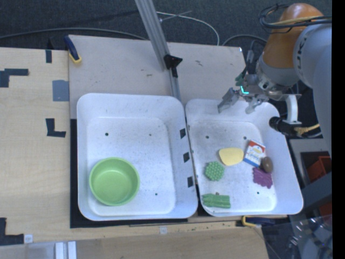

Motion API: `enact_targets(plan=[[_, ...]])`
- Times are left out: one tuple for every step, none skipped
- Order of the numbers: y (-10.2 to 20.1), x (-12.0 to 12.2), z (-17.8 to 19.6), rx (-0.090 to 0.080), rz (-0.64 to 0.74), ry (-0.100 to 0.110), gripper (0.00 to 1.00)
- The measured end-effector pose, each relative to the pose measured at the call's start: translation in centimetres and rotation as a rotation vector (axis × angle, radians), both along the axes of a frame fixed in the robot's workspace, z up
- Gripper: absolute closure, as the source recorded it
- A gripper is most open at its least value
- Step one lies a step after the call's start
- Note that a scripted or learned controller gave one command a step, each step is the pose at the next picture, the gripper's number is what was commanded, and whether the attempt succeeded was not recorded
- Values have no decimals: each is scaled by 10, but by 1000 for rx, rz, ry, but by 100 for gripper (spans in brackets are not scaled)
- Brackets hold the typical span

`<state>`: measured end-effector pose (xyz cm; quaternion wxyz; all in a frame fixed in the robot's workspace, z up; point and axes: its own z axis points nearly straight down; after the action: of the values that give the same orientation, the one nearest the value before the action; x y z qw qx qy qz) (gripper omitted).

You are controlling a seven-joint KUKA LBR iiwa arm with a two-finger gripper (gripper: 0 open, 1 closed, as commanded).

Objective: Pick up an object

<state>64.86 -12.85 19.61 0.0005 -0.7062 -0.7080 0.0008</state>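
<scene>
Pincer (240, 104) is seen spread and empty above the far rim of the right shallow white bin (285, 198). Nothing is lifted yet: the yellow oval piece (231, 156) and its neighbours lie untouched near the bin's front.

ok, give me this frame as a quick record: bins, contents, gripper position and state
left bin: green bowl in its near left corner
right bin: yellow flat piece, round green bumpy piece, long green piece, purple piece, brown piece, small red, white and blue box
gripper: above the far edge of the right bin, apart from the objects
jaws: spread, nothing between them
arm: reaches in from the right
pick status: not yet done
</scene>
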Motion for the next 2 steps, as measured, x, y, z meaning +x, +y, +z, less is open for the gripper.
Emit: enact_targets(plan=[[1,-1,-65,0,-1,5,0],[2,-2,-109,-1,0,0,0]])
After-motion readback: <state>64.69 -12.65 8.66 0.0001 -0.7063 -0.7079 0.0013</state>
